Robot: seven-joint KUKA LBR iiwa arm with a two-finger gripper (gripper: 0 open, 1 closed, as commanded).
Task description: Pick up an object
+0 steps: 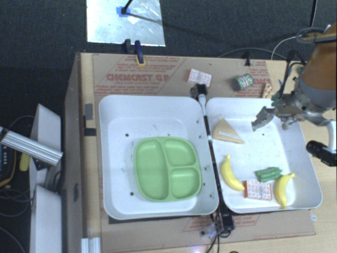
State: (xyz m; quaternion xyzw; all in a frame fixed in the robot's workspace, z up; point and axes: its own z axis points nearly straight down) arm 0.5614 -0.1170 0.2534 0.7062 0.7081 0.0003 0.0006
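While my hand (261,121) hovers over the right bin (300,141) (can't tell its opening), nothing's picked yet; cheese wedge (227,131) sits nearest, whole grasp remains.

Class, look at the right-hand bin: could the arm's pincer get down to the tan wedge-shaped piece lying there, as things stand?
Probably yes. The tan wedge-shaped piece lies flat and alone near the left wall of the right white bin, nothing on it. The pincer hangs just to its right, with bare bin floor between them.
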